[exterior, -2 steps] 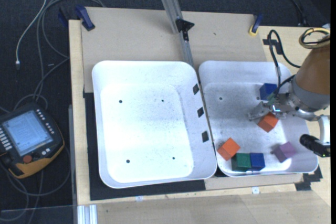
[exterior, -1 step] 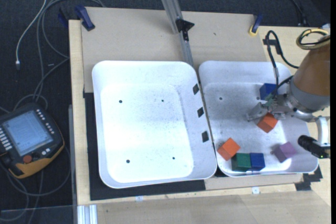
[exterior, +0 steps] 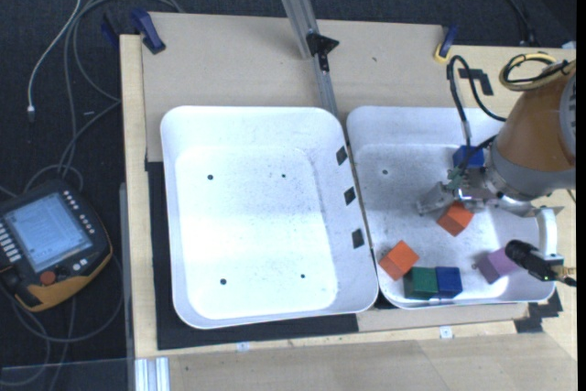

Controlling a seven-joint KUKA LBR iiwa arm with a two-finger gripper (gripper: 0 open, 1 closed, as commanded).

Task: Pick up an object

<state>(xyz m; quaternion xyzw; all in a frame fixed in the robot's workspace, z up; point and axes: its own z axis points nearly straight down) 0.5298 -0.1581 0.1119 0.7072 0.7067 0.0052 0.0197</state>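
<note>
1. The counter (exterior: 229, 41) is a pale wooden slab carrying two shallow white bins side by side, with a teach pendant (exterior: 46, 243) lying off on the dark floor to the left.
2. The left bin (exterior: 183, 142) has nothing but a few dark dots on its floor; the right bin (exterior: 394, 133) holds all the blocks.
3. The arm (exterior: 540, 142) reaches in from the right, its orange band above the wrist, and leans low over the middle of the right bin.
4. The gripper (exterior: 455, 197) sits just above an orange block (exterior: 455, 220). I cannot tell from here whether the fingers are spread, pressed together, or pinching the block.
5. That block is a small orange cube, tilted, seemingly right under the tool; whether it is off the bin floor is unclear.
6. Along the near rim lie another orange block (exterior: 398, 259), a green block (exterior: 422, 281), a blue block (exterior: 448, 280) touching the green one, and a purple block (exterior: 496, 264) farther right.
7. My reading: the reach is made, but a secure grasp and a lift are not yet shown.
</note>
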